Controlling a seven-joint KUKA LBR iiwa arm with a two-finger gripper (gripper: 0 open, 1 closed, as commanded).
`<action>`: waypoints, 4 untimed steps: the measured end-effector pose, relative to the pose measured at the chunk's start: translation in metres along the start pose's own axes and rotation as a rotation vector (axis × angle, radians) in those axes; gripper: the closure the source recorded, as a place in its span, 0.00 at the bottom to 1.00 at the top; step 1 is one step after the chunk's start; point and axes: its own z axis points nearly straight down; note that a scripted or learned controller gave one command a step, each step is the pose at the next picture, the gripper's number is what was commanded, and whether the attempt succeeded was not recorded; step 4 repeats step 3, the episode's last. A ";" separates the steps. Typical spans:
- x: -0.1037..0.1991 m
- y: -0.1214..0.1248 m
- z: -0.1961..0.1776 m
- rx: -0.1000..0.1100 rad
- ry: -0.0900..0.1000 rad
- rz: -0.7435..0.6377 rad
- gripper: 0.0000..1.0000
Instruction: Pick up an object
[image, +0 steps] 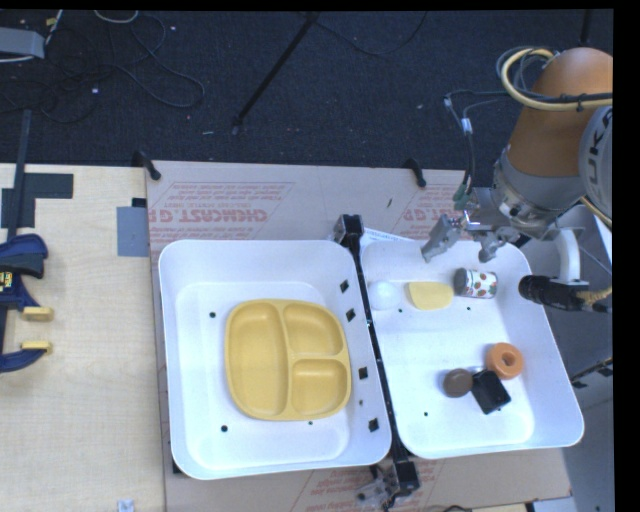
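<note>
Hovering over the right white bin's (560, 420) far edge, my end effector (465, 240) hangs with fingers spread wide, holding nothing, just beyond the small red-spotted white cup (477, 283). The left white bin (190, 440) holds a yellow divided plastic plate (287, 358).

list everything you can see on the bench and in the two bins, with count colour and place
divided plate: 1, yellow, middle of the left bin
left bin: 1, white, left of the clipped seam
right bin: 1, white, right of the seam
flat piece: 1, pale yellow, upper part of the right bin
small can: 1, white with red spots, lying just right of the flat piece
ring: 1, orange, right side of the right bin
round disc: 1, brown, lower right bin
block: 1, black, beside the disc and below the ring
clamp: 1, blue with yellow tips, bench's left edge
arm: 1, grey and orange, upper right
jaws: 1 pair, grey, over the right bin's far rim
</note>
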 end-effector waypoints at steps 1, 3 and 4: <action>0.000 0.000 0.002 0.001 0.000 0.000 0.00; -0.007 0.009 0.122 0.007 0.000 0.028 0.00; -0.007 0.009 0.122 0.007 0.000 0.028 0.00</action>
